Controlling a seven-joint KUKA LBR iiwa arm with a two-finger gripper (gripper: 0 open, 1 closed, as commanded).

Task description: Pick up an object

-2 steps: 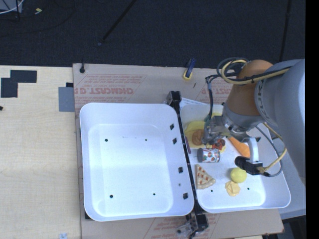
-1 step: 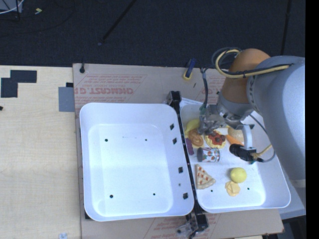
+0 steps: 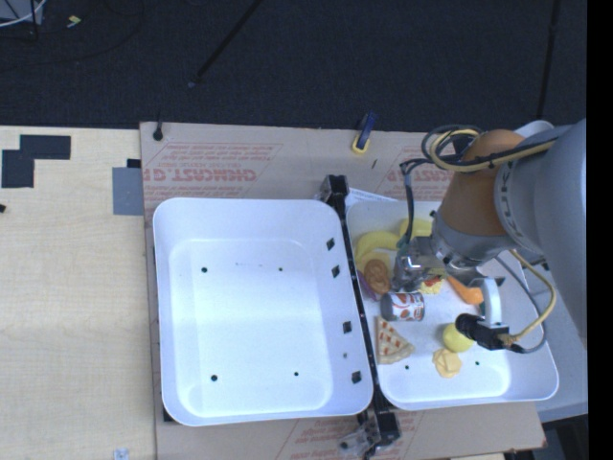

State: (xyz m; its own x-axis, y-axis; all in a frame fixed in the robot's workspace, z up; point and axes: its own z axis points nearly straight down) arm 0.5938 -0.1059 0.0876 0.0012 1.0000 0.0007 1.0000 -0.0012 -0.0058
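At the near edge, around six o'clock, a dark clamp (image 3: 372, 436) sits where the two bins meet on the brown board (image 3: 239, 161). The left bin (image 3: 172, 257) lies toward nine o'clock of that joint, the right bin (image 3: 536, 377) toward three o'clock.

In the right bin, nearest the front, a pale yellow lumpy piece (image 3: 446, 362) rests on the floor, with a round yellow fruit (image 3: 457, 337) just beyond it at about one o'clock. To their nine o'clock side, close against the dividing wall, lies a pizza slice (image 3: 390, 342), triangular with reddish spots.

Just beyond the slice lies a small can (image 3: 406, 307) with a red and white label, on its side. The gripper (image 3: 410, 274) hangs directly above and behind it, at the can's twelve o'clock, its metal tip very near the can (whether it touches cannot be told). Whether the tool is clenched or released cannot be told either; nothing is plainly seen within it.

At the gripper's nine o'clock lies a round brown piece (image 3: 377, 276), and beyond that a yellow banana-like shape (image 3: 378, 244). At the gripper's three o'clock an orange piece (image 3: 466, 290) shows under the wrist.

The arm (image 3: 536, 199) comes in from three o'clock, its orange band (image 3: 474, 195) above the wrist, cables looped round it. Farther off, at twelve o'clock on the board's far edge, stands a blue and yellow clip (image 3: 363, 134).
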